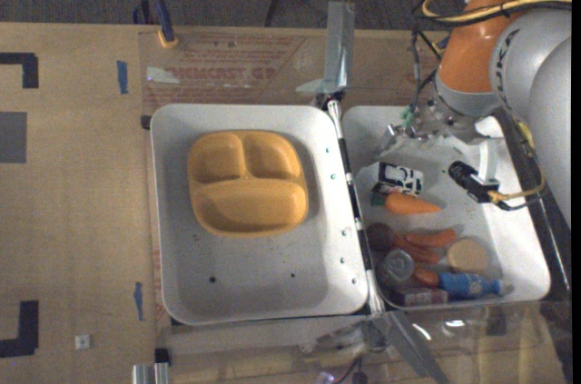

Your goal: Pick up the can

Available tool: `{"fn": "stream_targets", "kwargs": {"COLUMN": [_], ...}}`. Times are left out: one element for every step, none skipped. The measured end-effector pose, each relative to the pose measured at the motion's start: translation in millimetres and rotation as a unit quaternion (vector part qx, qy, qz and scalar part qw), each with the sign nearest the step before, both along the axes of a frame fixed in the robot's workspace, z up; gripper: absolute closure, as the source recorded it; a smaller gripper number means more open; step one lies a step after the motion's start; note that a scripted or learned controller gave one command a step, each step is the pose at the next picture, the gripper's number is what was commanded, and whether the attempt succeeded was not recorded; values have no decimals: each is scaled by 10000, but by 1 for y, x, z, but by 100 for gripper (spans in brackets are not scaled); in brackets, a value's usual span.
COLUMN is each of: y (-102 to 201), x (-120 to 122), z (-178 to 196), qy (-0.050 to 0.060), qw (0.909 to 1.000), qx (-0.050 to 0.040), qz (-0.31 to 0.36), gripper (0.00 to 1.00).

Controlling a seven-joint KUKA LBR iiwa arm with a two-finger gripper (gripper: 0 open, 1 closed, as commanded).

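Can lies near front edge of right bin, among carrot and other items. My gripper hovers at bin's far edge, grip state indiscernible. Approach step; next, I move forward, descend over can.

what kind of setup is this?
Likely a robot lab pick-and-place bench: two white bins on a taped board, a grey-and-orange arm reaching in, toy food like a carrot and a can.

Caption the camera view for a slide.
Arm's gripper hovers over right bin, far from the can; yellow tray sits in left bin.
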State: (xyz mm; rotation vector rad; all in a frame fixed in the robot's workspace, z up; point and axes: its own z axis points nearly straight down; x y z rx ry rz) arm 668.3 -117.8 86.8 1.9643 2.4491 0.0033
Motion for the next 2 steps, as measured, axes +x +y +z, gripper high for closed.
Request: {"fn": "stream_targets", "kwargs": {"y": [-77, -15], "x": [0, 0], "z": [0, 0], "qy": [32, 1], "qw": [10000, 10000], "qx": [26, -1], "qz": [5, 73], "gripper": [0, 0]}}
